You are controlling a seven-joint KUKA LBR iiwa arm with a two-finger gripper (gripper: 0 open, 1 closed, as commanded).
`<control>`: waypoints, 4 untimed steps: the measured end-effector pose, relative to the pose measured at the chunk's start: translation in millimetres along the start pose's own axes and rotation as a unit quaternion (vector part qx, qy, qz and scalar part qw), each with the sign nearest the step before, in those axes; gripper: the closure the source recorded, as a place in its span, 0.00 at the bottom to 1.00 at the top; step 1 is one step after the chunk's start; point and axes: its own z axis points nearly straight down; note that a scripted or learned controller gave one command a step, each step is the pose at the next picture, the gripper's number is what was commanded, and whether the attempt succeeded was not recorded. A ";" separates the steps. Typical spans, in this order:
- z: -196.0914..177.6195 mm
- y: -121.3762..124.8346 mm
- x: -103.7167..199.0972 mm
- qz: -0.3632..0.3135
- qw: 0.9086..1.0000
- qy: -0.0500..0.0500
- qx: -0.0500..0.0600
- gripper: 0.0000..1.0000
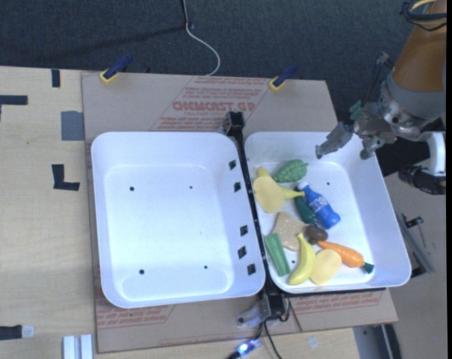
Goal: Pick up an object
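Lying nearest the camera in the right-hand shallow white plastic bin (375,193) are a curved yellow toy banana (305,260), a pale yellow rounded toy potato-like piece (326,266) touching it, and an orange toy carrot (344,253) just behind. A green toy cucumber-like stick (276,253) lies beside the banana, near the divider between the 2 bins. Further back sit a blue plastic toy bottle (320,207), a yellow pear-shaped toy (270,193) and a knobbly green toy vegetable (290,171). The left-hand shallow white plastic bin (106,200) is alongside.

Farthest back, the two-finger gripper (347,144) hangs over the right bin's far rim, its 2 grey fingers spread apart with nothing between them. The heap lies toward the camera and to the view's left from it; the green vegetable and the blue bottle are the nearest candidates. The bottle's long axis runs diagonally, so the fingers would probably need to straddle it crosswise.
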 end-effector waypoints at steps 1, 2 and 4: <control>111.7 42.1 51.1 -0.002 1.000 0.001 0.004 0.00; 180.8 59.7 17.1 0.001 1.000 -0.001 0.002 0.00; 170.6 -9.3 58.8 0.002 1.000 -0.004 -0.003 1.00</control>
